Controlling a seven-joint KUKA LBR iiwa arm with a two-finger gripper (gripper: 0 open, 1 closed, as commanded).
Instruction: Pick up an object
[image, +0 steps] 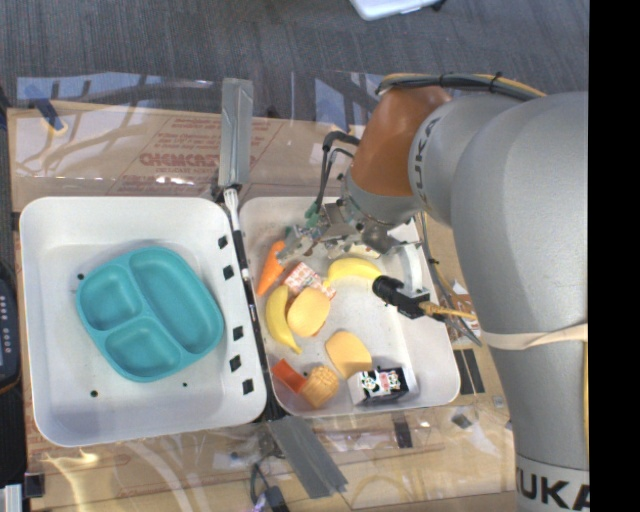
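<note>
The pincer (325, 225) hangs low over the right white bin (440, 350), near its far edge; how far it's open, I can't tell. Just below it lie an orange carrot (270, 266) and a yellow plastic banana (354, 270). A teal divided plate (150, 313) sits in the left bin (50, 400).

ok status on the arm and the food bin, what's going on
Gripper low over right bin, at its far end. Nothing seen held. Carrot, bananas and other toy food crowd close below. Teal tray alone in left bin.
</note>
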